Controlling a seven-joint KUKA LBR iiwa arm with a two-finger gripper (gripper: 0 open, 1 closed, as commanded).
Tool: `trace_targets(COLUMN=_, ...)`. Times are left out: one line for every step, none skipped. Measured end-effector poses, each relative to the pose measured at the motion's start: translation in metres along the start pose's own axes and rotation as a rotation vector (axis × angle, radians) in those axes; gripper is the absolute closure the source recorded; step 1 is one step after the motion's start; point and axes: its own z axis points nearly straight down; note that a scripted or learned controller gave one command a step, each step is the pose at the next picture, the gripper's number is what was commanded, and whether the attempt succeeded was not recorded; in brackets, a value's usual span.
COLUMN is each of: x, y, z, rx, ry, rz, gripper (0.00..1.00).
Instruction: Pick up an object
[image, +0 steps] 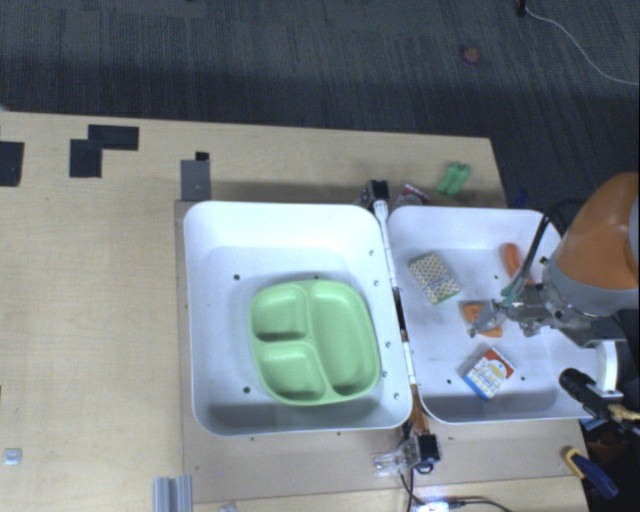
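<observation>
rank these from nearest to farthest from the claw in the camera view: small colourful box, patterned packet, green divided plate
1. The small colourful box, in the right bin just below the claw, toward the bin's near wall.
2. The patterned packet, in the same bin, up and to the left of the claw.
3. The green divided plate, in the left bin, past the rims where the two bins meet.

The tool (492, 318) hovers over the right bin (450, 392) near an orange piece (472, 312).
</observation>
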Motion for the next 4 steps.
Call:
trace_targets(x=0.001, y=0.001, z=-0.011, rx=-0.004, ry=0.000, rz=-0.001, gripper=1.00)
trace_targets(x=0.001, y=0.001, z=-0.011, rx=-0.003, ry=0.000, rz=-0.002, gripper=0.00)
trace_targets(x=0.009, y=0.021, z=0.044, rx=0.005, ry=-0.002, rz=0.002, gripper=0.00)
trace_targets(x=0.009, y=0.023, z=0.032, rx=-0.001, ry=-0.002, rz=0.000, gripper=1.00)
